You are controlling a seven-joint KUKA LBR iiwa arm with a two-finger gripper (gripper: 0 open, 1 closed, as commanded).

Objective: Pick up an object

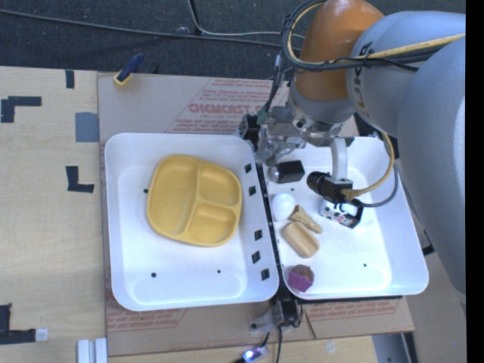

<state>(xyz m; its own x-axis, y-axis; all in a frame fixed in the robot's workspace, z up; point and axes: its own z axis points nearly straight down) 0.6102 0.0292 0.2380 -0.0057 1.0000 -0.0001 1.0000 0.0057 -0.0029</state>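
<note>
My gripper point(278, 161) hangs low over the far left corner of the right bin point(378, 267), close to the divider between the bins. Just in front of it lies a small white egg-shaped object point(283, 205). Two tan bread-like pieces point(305, 219) point(300, 240) rest nearer the front, and a purple object point(301, 278) sits at the bin's front left. The left bin point(128, 278) holds a yellow divided plate point(194, 199). Nothing visibly sits in the gripper.
The grey arm with its orange band point(333, 44) covers the far right of the right bin. A black attachment with a label point(336, 199) hangs beside the gripper. Cardboard point(197, 104) lies under the bins, and a blue-yellow item point(128, 69) lies at its far left corner.
</note>
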